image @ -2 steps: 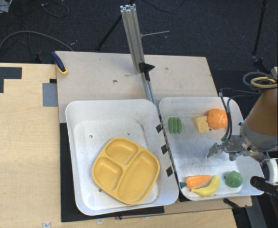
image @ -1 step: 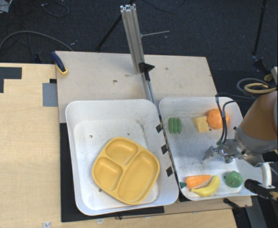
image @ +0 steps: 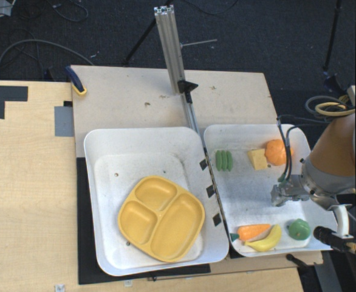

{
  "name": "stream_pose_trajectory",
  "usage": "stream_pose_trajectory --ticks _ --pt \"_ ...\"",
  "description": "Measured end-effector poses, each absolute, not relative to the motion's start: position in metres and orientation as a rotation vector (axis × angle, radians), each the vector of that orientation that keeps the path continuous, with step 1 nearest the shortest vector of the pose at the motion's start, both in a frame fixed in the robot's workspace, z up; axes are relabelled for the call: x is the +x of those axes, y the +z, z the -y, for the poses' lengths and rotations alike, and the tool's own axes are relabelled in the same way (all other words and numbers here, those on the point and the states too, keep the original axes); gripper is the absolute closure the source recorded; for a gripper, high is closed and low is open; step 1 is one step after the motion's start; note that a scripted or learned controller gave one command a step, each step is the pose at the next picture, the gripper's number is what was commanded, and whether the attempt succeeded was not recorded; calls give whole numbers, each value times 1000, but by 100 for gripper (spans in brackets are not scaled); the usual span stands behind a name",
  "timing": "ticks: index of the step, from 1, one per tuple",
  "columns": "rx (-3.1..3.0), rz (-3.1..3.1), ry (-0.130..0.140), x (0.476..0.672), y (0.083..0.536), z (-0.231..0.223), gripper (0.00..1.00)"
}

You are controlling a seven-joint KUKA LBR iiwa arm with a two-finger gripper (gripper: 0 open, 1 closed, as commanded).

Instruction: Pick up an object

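Note:
The right bin holds several toy foods: a green ridged piece at the back left, a yellow block beside an orange fruit at the back, and a carrot, a banana and a green round fruit along the front. My gripper hangs low over the bin's right side, between the orange fruit and the green round fruit. Nothing shows between its fingers.
The left bin carries a yellow divided plate. A metal post rises behind the bins. The arm's orange band and grey wrist fill the right edge. A black cable runs down to the gripper.

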State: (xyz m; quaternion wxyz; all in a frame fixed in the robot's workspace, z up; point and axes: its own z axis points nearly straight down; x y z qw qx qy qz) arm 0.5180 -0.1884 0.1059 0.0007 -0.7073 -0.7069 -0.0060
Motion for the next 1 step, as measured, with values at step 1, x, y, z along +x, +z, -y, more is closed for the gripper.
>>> stream_pose_trajectory --ticks 1 --pt "-2223 2223 -1 513 164 196 100"
